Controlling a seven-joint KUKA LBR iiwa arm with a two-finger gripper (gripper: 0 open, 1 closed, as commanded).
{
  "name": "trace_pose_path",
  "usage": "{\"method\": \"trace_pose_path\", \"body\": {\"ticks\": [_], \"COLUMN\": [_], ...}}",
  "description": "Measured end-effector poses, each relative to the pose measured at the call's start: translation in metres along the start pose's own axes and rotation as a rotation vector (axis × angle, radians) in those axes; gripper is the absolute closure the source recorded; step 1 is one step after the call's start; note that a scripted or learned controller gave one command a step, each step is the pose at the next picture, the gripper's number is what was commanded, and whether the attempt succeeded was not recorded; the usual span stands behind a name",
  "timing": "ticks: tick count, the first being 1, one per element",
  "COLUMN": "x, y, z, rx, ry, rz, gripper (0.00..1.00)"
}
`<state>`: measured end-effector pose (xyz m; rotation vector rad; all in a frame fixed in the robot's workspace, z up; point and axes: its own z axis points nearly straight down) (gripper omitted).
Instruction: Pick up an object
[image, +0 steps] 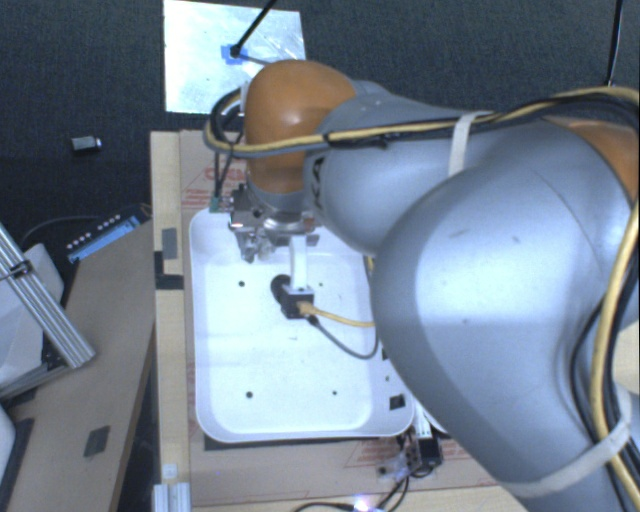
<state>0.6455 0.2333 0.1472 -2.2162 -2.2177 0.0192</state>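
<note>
Gripper (268, 240) low over the far-left part of the white bin (215, 420), directly beneath the orange band (285, 110) of the grey arm (500, 300). Open or closed: cannot tell from this slanted angle. Nothing seen held.

Just nearer than the gripper, around the middle of the bin floor, a small black piece (290, 295), close under a white part of the tool. Loose object or part of the tool: cannot tell. From that piece, a thin yellow-and-dark cable (345, 335) curving across the bin floor toward the bin's right side and passing under the arm. A few small dark dots scattered elsewhere on the bin floor.

Over the bin's right side and beyond, the bulk of the arm, with a yellow hose (400, 125) strapped along its top.

Under the bin, a brown counter (110, 380). At the bin's near-right corner, a black plug with loose wires (420, 455). Left of the bin, a slanted metal rail (45, 310) and, farther back, a blue-edged strip (100, 235). Beyond the bin's far edge, a crinkled silver sheet (200, 60) on dark ground; far left of that, a small dark block (87, 144).
</note>
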Motion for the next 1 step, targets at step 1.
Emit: {"method": "trace_pose_path", "body": {"ticks": [1], "x": [0.0003], "y": [0.0105], "z": [-0.2223], "rx": [-0.033], "ry": [0.011], "rz": [-0.004], "gripper": [1.00]}}
